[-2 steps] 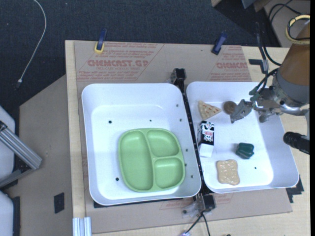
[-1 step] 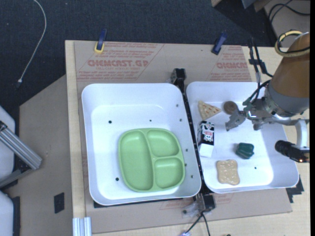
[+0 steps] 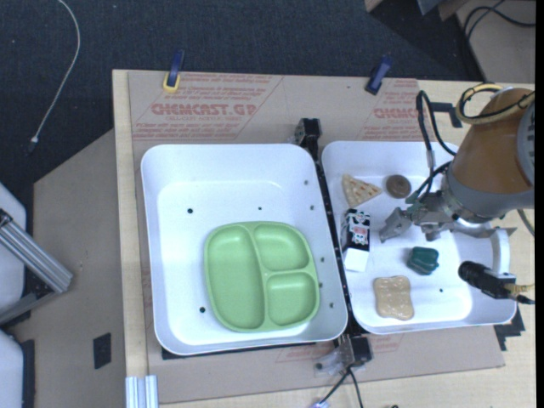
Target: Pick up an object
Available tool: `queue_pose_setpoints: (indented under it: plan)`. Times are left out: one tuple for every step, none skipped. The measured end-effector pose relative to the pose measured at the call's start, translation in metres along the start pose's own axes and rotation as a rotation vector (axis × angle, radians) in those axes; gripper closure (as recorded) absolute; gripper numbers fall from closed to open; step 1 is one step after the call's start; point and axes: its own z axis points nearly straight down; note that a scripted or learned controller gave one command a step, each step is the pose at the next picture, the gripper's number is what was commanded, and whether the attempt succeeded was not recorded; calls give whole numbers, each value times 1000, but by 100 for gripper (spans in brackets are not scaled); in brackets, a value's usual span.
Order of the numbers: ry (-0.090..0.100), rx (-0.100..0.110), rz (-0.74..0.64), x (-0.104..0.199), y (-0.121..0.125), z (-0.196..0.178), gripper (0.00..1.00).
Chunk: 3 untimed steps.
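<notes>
My gripper [image 3: 414,226] hangs over the middle of the right bin [image 3: 484,313], below the orange-banded wrist. Just below it in the view lies a small dark green object [image 3: 422,259]. To its left stands a black-and-white carton [image 3: 359,229] with a white piece [image 3: 355,259] beside it. A tan triangular slice [image 3: 360,189] and a round brown disc [image 3: 397,184] lie toward the far side. A beige cracker-like piece [image 3: 393,297] rests near the front wall. Nothing shows held by the gripper.
The left bin [image 3: 170,185] holds a green divided plate [image 3: 260,274]. A black divider clamp [image 3: 308,130] sits between the bins at the back. Blue clips [image 3: 174,70] pin the cardboard sheet. Cables [image 3: 429,130] trail beside the arm.
</notes>
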Motion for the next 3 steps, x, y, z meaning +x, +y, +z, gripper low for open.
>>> queue_pose_setpoints:
  plan:
    - [0,-1,0,0,0,48,0]
    - [-2,-7,1,0,1,35,100]
    - [-3,-11,-2,-2,9,-26,100]
